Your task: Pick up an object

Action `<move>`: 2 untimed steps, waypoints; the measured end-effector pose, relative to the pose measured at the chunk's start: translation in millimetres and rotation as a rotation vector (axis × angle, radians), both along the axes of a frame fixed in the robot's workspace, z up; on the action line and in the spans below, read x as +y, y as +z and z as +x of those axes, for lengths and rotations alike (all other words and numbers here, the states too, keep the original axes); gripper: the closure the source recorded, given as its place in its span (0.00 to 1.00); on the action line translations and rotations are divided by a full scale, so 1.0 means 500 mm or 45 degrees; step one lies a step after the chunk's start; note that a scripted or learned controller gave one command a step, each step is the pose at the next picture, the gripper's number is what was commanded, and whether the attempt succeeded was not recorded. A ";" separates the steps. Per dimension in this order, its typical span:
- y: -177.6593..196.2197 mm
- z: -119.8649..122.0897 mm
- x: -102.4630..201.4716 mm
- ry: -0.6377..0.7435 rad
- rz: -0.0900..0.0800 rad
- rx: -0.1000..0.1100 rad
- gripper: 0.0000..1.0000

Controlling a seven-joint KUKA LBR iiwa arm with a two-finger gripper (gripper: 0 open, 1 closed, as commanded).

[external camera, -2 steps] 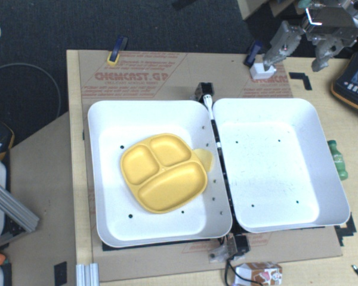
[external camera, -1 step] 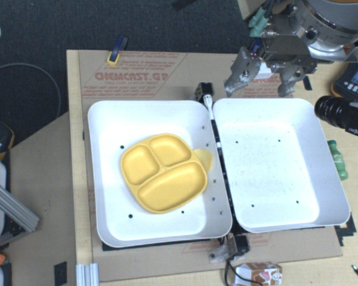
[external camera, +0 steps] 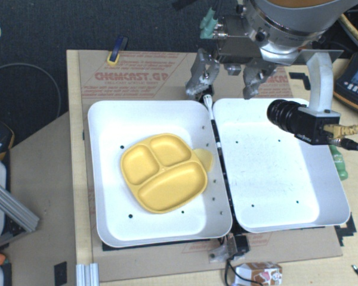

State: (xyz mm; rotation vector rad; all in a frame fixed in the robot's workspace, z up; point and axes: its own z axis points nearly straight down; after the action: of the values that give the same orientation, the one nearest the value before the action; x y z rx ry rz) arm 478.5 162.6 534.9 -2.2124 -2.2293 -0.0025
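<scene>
Nearest the camera, at the front lip of the bench, a small brown-and-white packet (external camera: 264, 273) lay beside some loose wiring, outside both bins.

Behind it, the left bin (external camera: 101, 130) held the only object available for picking: a yellow divided plate (external camera: 163, 173) with three compartments. It lay flat, slightly right of the bin's centre, its long axis running diagonally from the front right toward the rear left. A second yellow piece (external camera: 204, 158) showed just past its right edge, against the plate; what it was could not be made out. The plate's right end sat near the seam between the bins, which left little room on that side, whereas open white floor was seen to its left, front and rear.

The right bin (external camera: 322, 210) showed bare floor. A black camera unit (external camera: 297, 121) on a white bracket overhung its rear right corner.

Farthest back, the gripper (external camera: 228, 87) hung above the rear rims, over the seam between the bins. Its two fingers stood well apart, with nothing between them. The plate therefore lay forward and to the left of the gripper, well apart from it.

In my judgement, the coming move called for travel forward and left, followed by a descent. The raised rim appeared the likeliest purchase, since the flat body offered the fingers little to grip.
</scene>
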 end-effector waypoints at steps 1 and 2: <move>0.022 0.002 -0.006 -0.006 0.000 -0.004 1.00; -0.072 0.000 0.055 -0.005 -0.005 0.009 1.00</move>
State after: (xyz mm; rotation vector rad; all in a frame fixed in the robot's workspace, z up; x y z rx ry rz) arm 478.7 189.9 498.7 -2.2155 -2.2229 0.0092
